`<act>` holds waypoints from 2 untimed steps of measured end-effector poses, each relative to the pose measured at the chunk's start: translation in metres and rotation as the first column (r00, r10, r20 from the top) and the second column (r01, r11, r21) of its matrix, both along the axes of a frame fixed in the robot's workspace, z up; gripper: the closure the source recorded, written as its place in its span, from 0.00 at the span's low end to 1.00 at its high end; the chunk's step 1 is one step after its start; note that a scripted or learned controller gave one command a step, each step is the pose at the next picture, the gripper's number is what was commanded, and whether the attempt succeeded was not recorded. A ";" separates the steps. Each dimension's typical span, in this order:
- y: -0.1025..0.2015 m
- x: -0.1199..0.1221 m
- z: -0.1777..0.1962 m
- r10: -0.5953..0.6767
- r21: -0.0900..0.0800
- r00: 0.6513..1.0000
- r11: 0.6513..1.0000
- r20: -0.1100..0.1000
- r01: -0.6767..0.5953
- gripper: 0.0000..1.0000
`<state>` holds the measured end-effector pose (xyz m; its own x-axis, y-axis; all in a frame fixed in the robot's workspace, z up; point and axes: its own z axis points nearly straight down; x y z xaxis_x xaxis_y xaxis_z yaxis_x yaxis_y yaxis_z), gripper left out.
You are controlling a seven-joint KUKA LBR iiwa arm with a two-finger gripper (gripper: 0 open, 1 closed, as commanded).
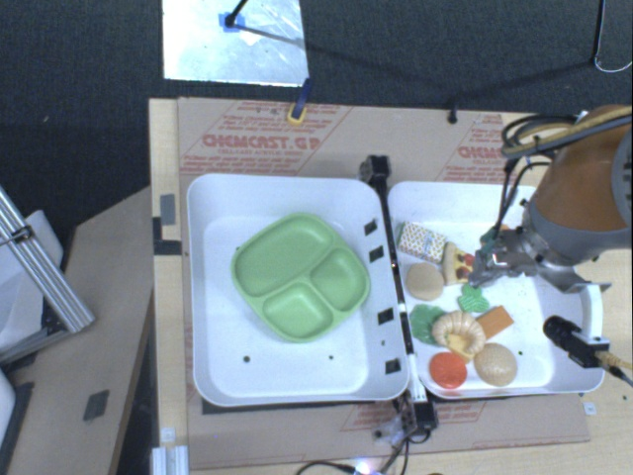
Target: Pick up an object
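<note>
Bins (213, 295): white plastic, smooth, slightly glossy.
Left tray (300, 276): pale green plastic, smooth, matt sheen.
Bench sheet (259, 139): tan cardboard, matt, red printing.
Far square (233, 28): shiny, foil-like.
Arm (582, 206): glossy orange band, grey casing.

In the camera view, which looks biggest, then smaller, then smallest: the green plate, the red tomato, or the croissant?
1. Green plate, by far the biggest.
2. Croissant.
3. Red tomato, a bit smaller than the croissant.
</note>
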<state>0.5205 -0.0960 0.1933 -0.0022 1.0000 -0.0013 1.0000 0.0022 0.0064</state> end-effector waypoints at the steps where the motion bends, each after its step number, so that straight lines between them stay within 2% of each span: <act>1: 0.000 0.002 0.033 0.002 0.000 1.000 1.000 -0.001 -0.002 1.00; 2: 0.040 0.041 0.022 0.007 0.002 1.000 1.000 -0.002 -0.007 1.00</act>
